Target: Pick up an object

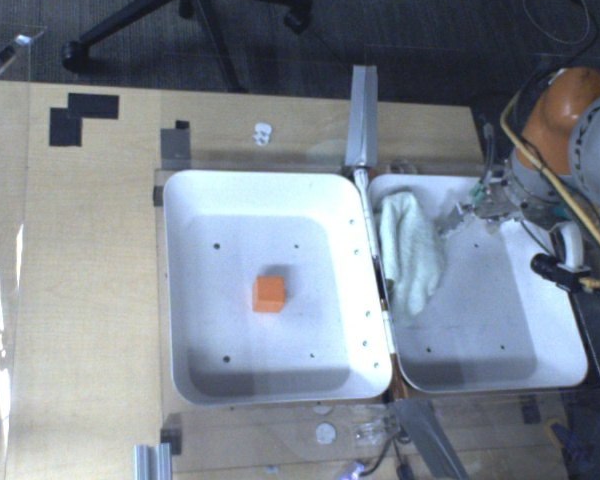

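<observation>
Pale wooden surface [90, 298], carrying two shallow white bins side by side.

Left white plastic bin [195, 363]: holds one thing. Right white plastic bin [500, 368]: holds one thing, plus the working end of the arm.

Grey KUKA arm with orange band [570, 118]: reaches in from the right, over the far right corner of the right bin.

Crumpled white cloth towel [410, 253]: lies along the left wall of the right bin, bunched lengthwise, touching or very near the wall between the bins. Judged soft, limp and light; likely to sag and trail if lifted by an edge. Best hold probably a raised fold near the middle of the bunch, pinched from above. White on white, so edges hard to make out.

Two-finger gripper [452, 222]: sits low over the right bin, just beside the towel's upper right edge, pointing toward it. Cannot tell how far open, too small and cluttered with cables. Nothing seen held.

Small orange cube [269, 294]: sits alone near the centre of the left bin floor, well apart from every wall and from the gripper. Judged light and stiff, possibly foam or plastic, with flat parallel faces. Best hold across two opposite side faces, straight down from above, with room all round for approach. Slight risk of nudging it aside if closing off-centre.

Towel is the nearer candidate; cube the easier grasp.
</observation>
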Robot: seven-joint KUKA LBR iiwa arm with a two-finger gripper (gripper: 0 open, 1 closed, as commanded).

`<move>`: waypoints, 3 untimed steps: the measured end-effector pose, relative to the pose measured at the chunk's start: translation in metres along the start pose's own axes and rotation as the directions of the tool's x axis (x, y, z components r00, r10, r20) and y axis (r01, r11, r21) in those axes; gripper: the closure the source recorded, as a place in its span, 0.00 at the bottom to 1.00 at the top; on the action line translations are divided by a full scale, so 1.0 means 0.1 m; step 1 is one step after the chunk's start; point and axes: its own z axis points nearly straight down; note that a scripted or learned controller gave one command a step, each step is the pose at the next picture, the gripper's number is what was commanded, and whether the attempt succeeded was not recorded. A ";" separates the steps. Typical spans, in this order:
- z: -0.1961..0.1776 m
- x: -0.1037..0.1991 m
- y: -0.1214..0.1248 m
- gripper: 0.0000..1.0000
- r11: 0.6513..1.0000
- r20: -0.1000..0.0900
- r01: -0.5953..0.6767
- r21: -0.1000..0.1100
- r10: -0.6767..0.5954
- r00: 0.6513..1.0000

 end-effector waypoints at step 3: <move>0.04 0.29 0.16 0.00 0.980 0.003 0.201 -0.005 -0.201 0.980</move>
